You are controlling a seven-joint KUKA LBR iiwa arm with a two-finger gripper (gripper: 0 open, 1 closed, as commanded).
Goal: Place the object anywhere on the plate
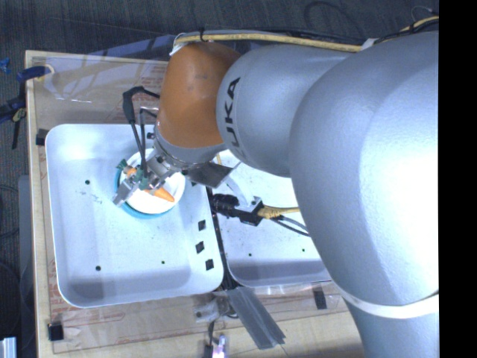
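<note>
A small white plate with a blue rim (153, 202) lies in the left bin (82, 237), near its upper middle. An orange, carrot-like object (165, 195) rests on the plate's right part. My gripper (131, 184) hangs over the plate's left side, its grey fingers pointing down-left, with a small orange and green bit showing near them. The arm's orange band and grey body cover the plate's upper edge. I cannot make out whether anything sits between the fingers.
The right bin (276, 271) is mostly hidden under the arm. The left bin's floor spreads bare to the left of and below the plate. A wooden bench edge (45, 88) frames the bins.
</note>
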